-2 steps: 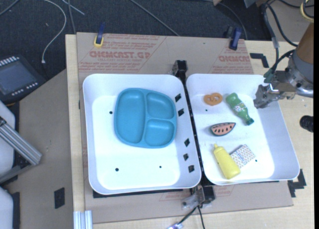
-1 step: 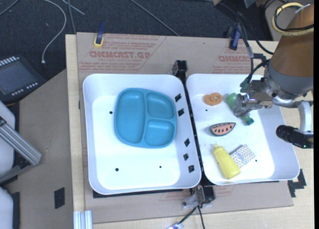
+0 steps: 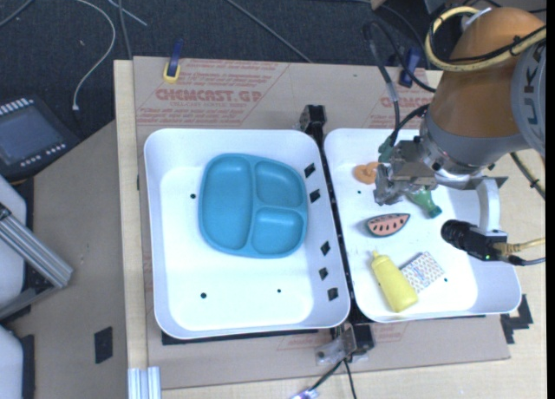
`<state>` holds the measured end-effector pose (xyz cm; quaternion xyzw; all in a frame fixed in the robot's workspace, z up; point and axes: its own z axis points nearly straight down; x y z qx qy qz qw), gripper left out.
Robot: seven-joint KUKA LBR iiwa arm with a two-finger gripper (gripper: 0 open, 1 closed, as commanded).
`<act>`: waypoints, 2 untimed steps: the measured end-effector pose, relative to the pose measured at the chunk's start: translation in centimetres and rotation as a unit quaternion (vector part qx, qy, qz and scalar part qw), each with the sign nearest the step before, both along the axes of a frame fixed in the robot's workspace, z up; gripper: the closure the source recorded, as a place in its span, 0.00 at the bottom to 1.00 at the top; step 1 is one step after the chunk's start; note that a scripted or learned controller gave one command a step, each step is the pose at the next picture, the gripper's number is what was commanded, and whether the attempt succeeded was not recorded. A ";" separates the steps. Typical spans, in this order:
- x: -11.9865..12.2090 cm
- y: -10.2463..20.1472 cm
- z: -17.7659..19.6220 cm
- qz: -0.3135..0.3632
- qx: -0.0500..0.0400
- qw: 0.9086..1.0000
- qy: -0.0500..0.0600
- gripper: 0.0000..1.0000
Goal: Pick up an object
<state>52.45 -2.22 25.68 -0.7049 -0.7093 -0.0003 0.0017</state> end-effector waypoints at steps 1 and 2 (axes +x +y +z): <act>-0.5 4.8 -0.2 -0.001 0.000 1.000 0.000 1.00; -2.3 10.8 -1.7 0.000 0.000 1.000 0.001 1.00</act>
